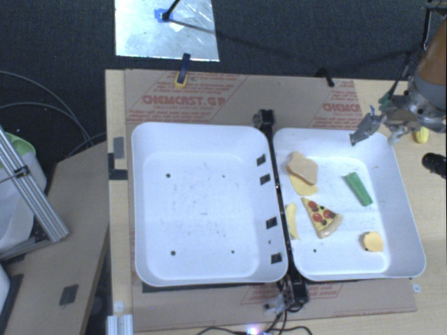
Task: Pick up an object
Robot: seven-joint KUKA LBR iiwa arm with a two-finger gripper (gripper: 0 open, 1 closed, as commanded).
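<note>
Dark carpet surrounds a wooden bench (84,187) covered by a cardboard sheet (209,96) printed with red lettering, and on that sheet two shallow white bins sit side by side, their inner rims touching along a row of black clips. A square of shiny foil (166,18) lies on the carpet beyond the bench's far edge.

Bare white plastic with a few dark specks makes up the left bin (202,201). All the objects lie in the right bin (401,208). Near its far left corner rests a tan bread slice (303,167), overlapping a pale yellow cheese-like piece (303,184) just beneath it. At the bin's centre lies a toy pizza wedge (322,217), yellow with red rounds and a brown crust. A thin pale yellow strip (291,220) lies against the left wall. A green oblong block (357,188) sits tilted toward the right wall, and a small round yellow-orange piece (373,241) lies near the near right corner.

Above the right bin's far right corner hangs the gripper (380,125), its two fingers spread apart with nothing between them, well apart from every object.
</note>
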